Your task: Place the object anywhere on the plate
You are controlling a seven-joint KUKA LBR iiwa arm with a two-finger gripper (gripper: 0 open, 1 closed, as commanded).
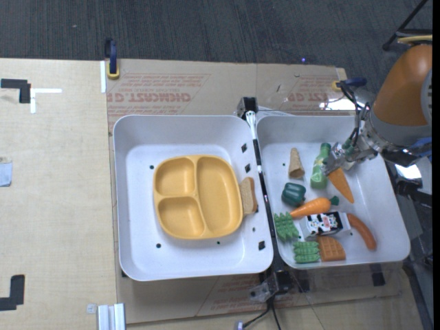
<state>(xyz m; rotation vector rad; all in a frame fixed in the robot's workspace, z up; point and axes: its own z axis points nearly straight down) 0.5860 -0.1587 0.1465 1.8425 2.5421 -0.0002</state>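
Gripper [342,158] above carrot [342,185] — right bin.

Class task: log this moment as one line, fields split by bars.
hand: over right bin's far side, by carrot piece | plate: left bin, bare | placement: not done

A yellow plate [198,196] sits in the left bin [130,205], frame centre. The gripper [342,155] hangs over the right bin [392,205], just beside a carrot [342,185] and green bottle [320,171].

Yellow three-compartment plate [198,196] flat in left bin, slice of bread [248,196] touching its right rim.
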